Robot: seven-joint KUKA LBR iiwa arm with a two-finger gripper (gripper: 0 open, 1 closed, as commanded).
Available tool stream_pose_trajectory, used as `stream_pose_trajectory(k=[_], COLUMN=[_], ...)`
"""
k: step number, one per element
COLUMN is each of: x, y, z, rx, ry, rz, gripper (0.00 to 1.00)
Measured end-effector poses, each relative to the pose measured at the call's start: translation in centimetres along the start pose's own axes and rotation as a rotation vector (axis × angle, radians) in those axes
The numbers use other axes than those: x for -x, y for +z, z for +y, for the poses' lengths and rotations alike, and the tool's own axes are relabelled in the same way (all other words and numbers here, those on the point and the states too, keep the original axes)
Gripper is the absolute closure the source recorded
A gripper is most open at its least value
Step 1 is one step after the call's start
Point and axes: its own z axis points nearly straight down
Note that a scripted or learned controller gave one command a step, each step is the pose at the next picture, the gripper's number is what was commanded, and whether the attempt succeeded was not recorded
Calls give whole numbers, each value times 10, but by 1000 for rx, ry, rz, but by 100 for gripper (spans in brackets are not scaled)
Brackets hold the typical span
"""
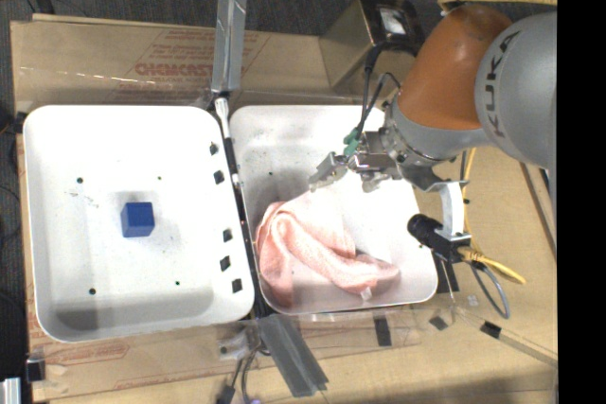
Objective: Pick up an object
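Pink cloth (pixel 317 251) looks like the likeliest target, lying bunched in the near part of the right bin (pixel 284 132), spreading from the bin's left wall toward its near-right corner; nothing is lifted yet, so the pick itself is all left to do. Gripper (pixel 346 167) sits above the cloth's far edge, approx over the bin's middle, w/ two fingers (pixel 325 173) splayed apart, one tip reaching left, the other pointing more toward the near side. Fingers are released, nothing between them, and I can't say for sure whether the left tip touches the cloth's upper fold or hangs just above it; from this slanted angle they read as just apart. Outward from the fingers: a small green bit and cabling at the wrist, then the grey wrist body, then the orange band (pixel 454 71) and the big grey link coming in from the right. Blue cube (pixel 138 219) sits alone in the left bin (pixel 57 137), mid-floor, well apart from the arm, so prob not this try's aim. Judging progress: approach seems about done, gripper is positioned near the cloth w/ fingers spread; left to do are the descent into the fabric, the close, and the lift. Soft folds may slip out if only a thin edge is caught.
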Motion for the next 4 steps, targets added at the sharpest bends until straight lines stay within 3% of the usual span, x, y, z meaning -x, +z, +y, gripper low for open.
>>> stream_pose_trajectory(k=[1, 2, 3, 4], x=[-16, -11, 37, 97], y=[152, 152, 143, 125], z=[25, -20, -53, -27], rx=[2, 2, 2, 5], ry=[-131, -190, -176, -51], rz=[0, 0, 1, -1], gripper=[0, 0, 0, 0])
